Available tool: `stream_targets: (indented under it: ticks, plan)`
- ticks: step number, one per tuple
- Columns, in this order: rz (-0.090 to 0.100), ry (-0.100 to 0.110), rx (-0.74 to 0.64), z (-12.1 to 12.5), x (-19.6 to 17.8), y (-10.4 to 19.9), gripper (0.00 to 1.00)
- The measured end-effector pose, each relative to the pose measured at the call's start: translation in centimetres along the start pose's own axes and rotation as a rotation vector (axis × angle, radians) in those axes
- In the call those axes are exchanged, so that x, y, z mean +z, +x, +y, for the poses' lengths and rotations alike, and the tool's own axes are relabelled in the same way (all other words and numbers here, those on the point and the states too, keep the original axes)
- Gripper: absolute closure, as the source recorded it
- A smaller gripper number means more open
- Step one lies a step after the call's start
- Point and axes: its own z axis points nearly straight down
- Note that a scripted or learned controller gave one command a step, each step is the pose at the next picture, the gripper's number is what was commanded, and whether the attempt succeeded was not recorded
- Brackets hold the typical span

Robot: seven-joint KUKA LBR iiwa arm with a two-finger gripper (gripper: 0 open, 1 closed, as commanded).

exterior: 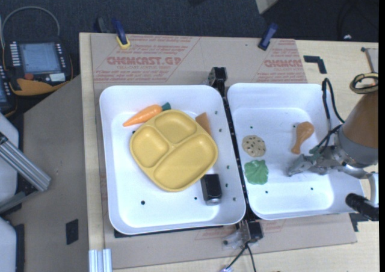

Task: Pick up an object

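Gripper low in the right bin, drumstick just above it.

The gripper [295, 167] hangs over the right bin [274, 207]; I cannot tell how its fingers stand. The tan toy drumstick [302, 135] lies just beyond the tips, long axis roughly up-down, smooth plastic. Left of it sit a speckled cookie [254, 145] and a crinkly green lettuce leaf [257, 172].

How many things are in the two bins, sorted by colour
Yellow: 1, divided plate
Orange: 1, carrot
Black: 1, small block
Green: 1, leafy piece
Tan or brown: 3, cookie, drumstick, wedge partly behind the plate
Total: 7
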Motion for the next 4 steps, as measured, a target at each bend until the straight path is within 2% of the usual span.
stream_targets:
  ticks: [1, 2, 4]
  plan:
    - [-0.003, -0.004, 0.001, 0.1, -1.1, 0.0, 1.0]
    - [-0.005, -0.009, -0.001, 0.0, -5.6, 0.6, 1.0]
    - [-0.005, -0.008, -0.001, -0.6, -16.3, -0.6, 1.0]
